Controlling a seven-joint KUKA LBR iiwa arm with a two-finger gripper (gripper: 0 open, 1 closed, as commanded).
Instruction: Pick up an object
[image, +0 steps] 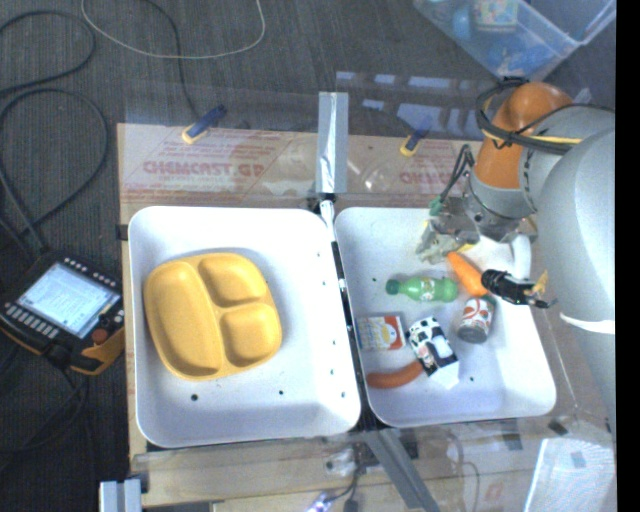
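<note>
Yellow tray (212, 315), green bottle (424, 289), orange carrot (466, 272), black-white carton (434, 349).

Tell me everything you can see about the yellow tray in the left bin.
The yellow tray looks like moulded plastic, a rounded square with three compartments: one long section along its left and two smaller ones on the right. It lies flat and open side up, turned slightly askew, on the floor of the left bin, left of centre. Nothing sits in it, and nothing but the bin floor touches it.
</note>
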